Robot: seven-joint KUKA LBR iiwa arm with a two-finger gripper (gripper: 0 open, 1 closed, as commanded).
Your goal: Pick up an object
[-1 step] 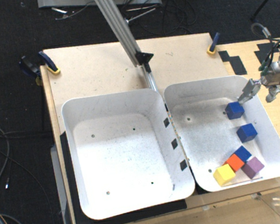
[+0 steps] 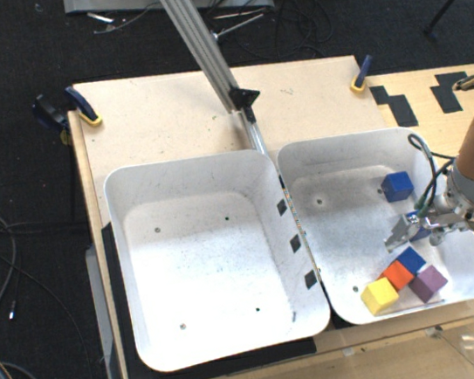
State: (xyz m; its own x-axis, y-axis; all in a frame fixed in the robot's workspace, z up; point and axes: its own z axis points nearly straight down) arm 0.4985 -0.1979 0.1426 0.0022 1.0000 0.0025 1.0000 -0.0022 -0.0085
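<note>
A grey robot arm with an orange band reaches in from the right edge of the frame, its gripper [image 2: 409, 233] low over the right-hand white bin [image 2: 339, 160] on a pale wooden desk [image 2: 173, 114]. The metal fingers [image 2: 399, 238] point toward the left, but the view is too small and cluttered to tell whether they are apart or together, and nothing can be seen between them.

Five blocks lie in that bin. A blue cube [image 2: 397, 186] sits alone in the upper right part of the bin, above the gripper and apart from it. Just below the gripper, in the bin's lower right corner, four blocks cluster together: a yellow cube [image 2: 379, 295] at the lower left of the group, an orange cube [image 2: 399, 275] touching it, a dark blue block [image 2: 413, 259] just beside the orange one, and a purple block [image 2: 428, 284] at the lower right.

The left-hand white bin [image 2: 130, 244] fills the centre left of the frame. A slanted metal pole [image 2: 198, 44] runs from the top of the frame down to the gap between the bins. Two clamps [image 2: 84, 108] grip the desk's upper edge.
</note>
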